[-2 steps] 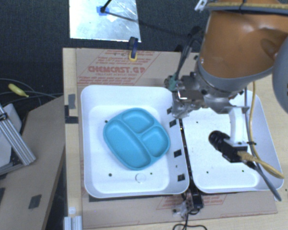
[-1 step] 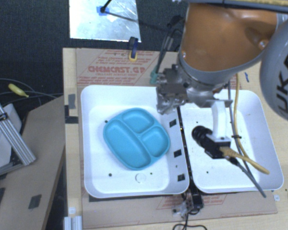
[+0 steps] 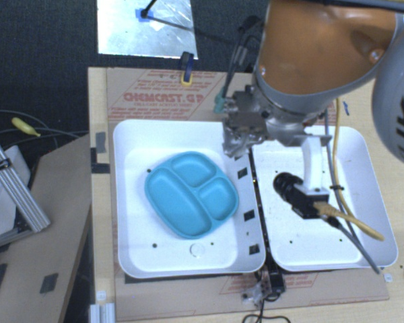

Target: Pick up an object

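Two shallow white bins side by side on a sheet of brown cardboard [image 3: 161, 96] with red printing. In the left bin [image 3: 131, 173] of the view, one blue plate [image 3: 190, 194] with three compartments, lying flat on the white floor, about in the middle and somewhat nearer to the wall shared with the right bin [image 3: 363, 180]. Rounded in outline and turned at a slant to the bin's sides. Above the far right corner of the left bin, close to that shared wall, the gripper [image 3: 234, 147], dark and metallic, pointing down. Just beside the far right edge of the plate, apart from it as far as visible. Spread or pressed together: impossible to tell from this angle. Behind and above the gripper, the thick arm [image 3: 323, 39], grey with an orange band, extending from the right and covering the far part of the right bin. Along the shared wall, several small black marks [image 3: 242, 173]. Beyond the cardboard, on the dark ground, a shiny silver sheet [image 3: 145, 19]. At the left edge, a piece of aluminium frame [image 3: 13, 187] on a pale board.
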Available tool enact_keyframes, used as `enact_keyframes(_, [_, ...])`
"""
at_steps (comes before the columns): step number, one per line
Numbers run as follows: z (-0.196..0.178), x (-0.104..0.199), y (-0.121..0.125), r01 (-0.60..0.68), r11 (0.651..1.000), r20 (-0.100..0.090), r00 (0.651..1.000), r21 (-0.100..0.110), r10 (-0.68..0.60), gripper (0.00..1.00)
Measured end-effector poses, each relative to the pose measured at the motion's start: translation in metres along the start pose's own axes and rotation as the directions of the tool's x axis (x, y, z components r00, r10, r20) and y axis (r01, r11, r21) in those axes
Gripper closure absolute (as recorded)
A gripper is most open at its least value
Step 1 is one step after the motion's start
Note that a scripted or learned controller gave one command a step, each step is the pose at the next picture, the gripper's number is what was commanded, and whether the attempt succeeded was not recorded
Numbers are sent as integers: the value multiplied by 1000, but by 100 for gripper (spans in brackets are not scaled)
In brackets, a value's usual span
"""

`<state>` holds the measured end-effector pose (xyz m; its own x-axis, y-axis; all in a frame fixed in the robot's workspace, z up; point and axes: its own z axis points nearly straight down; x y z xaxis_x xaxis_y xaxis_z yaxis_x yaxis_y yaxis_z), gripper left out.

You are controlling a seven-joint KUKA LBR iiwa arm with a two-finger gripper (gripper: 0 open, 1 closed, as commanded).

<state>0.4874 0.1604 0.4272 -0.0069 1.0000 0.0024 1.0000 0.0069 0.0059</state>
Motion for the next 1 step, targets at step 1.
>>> enact_keyframes(1, [-11,0,1,4,1000,-1,1000,-2,-4,100])
